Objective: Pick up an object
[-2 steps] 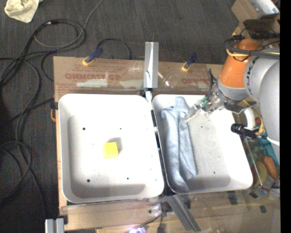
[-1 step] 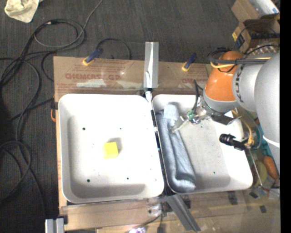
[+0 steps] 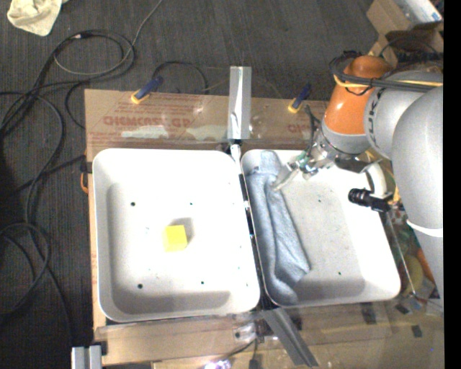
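A small yellow block (image 3: 176,237) lies near the middle of the left white bin (image 3: 115,173). A long grey cloth (image 3: 284,227) is draped along the left side of the right white bin (image 3: 360,252), from its far wall down to its near corner. My gripper (image 3: 297,170) hangs low over the far part of the right bin, just right of the cloth's upper end and close to it. The grey arm with its orange band (image 3: 353,101) rises behind it to the right. Nothing shows as held.
Both bins rest on a cardboard sheet (image 3: 144,119) held by blue clamps (image 3: 146,89). An upright metal bracket (image 3: 240,101) stands at the far edge between the bins. Cables (image 3: 43,144) loop on the dark floor to the left, and a crumpled rag (image 3: 34,14) lies at the top left.
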`<state>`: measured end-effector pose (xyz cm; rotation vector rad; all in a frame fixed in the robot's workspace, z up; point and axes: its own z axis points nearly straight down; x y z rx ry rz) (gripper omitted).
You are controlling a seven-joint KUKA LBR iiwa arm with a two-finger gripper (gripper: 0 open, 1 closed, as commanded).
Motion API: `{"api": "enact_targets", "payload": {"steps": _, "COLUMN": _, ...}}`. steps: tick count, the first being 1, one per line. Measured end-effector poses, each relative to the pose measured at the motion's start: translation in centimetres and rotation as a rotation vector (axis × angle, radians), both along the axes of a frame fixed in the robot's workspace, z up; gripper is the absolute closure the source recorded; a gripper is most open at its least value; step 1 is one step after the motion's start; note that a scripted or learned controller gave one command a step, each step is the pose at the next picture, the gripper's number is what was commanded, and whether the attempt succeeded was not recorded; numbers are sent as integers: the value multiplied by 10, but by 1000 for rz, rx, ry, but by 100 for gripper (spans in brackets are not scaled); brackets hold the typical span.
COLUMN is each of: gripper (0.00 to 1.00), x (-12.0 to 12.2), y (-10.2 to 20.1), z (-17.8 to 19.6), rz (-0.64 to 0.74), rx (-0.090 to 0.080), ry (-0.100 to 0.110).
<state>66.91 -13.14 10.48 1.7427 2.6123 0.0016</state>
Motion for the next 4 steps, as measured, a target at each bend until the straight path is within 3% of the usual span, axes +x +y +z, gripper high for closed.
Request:
{"api": "enact_targets", "payload": {"steps": 1, "gripper": 0, "x": -54, "y": -19, "z": -13, "rz": 18, "rx": -3, "ry": -12}}
{"api": "enact_targets", "payload": {"steps": 2, "gripper": 0, "x": -127, "y": -10, "z": -11, "rz": 19, "rx": -4, "ry": -16}}
{"api": "enact_targets", "payload": {"steps": 3, "gripper": 0, "x": -54, "y": -14, "z": -12, "rz": -51, "rx": -2, "ry": -10}}
{"api": "enact_targets", "payload": {"steps": 4, "gripper": 0, "x": 2, "y": -1, "z": -14, "rz": -260, "rx": -2, "ry": -7}}
